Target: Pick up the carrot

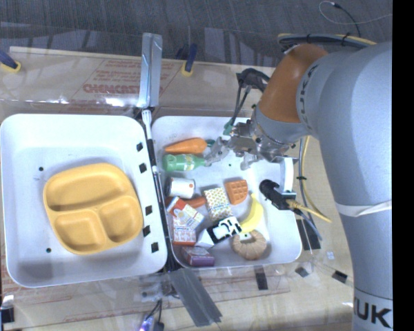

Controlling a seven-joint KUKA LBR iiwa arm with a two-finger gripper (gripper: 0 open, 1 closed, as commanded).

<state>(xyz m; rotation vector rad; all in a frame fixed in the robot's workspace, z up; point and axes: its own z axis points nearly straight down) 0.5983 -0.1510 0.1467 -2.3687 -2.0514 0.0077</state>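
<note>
Several toy foods found nearest in the right bin (287, 254): a round, rough brown bun (250, 245), a smooth curved yellow banana (252, 215), a ridged orange waffle (236, 189). Farther back, noted a glossy green bottle (181, 162) and, just behind it, the tapered orange carrot (186, 145) lying flat. Found the metal claw (218, 152) just beside the carrot's right end; could not tell how wide it stood, nor whether it touched.

The gripper (221, 150) fingers are too small and cluttered to be resolved. The right bin (290, 250) far corner is hidden by the arm (345, 123). Packaging print on the small boxes (185, 225) cannot be read.
</note>
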